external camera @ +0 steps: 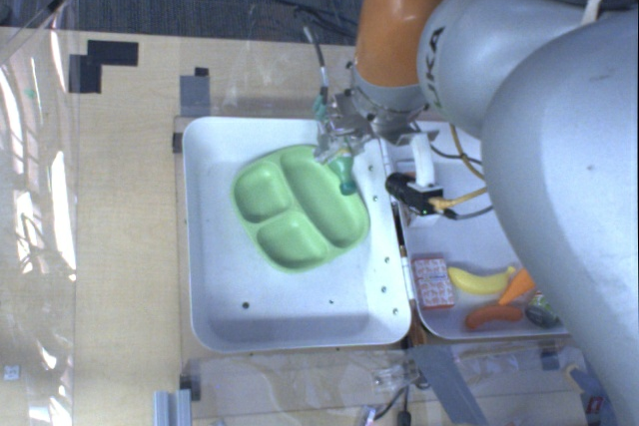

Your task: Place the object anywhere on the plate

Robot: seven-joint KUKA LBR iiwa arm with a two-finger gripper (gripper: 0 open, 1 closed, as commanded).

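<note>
A light green divided plate [297,209] lies in the left white bin [215,244], tilted, with three compartments. My gripper [336,153] hangs over the plate's upper right rim, reaching in from the right. A small teal object [346,179] sits directly under the gripper at the plate's right edge, over the long compartment. Whether the gripper grips it or it rests on the rim cannot be made out.
The right bin [469,234] holds a pink checkered block [431,279], a banana [481,280], an orange carrot-like piece [516,286], a red sausage [492,315] and a dark item [542,316]. The arm covers most of that bin. A ridge separates the two bins.
</note>
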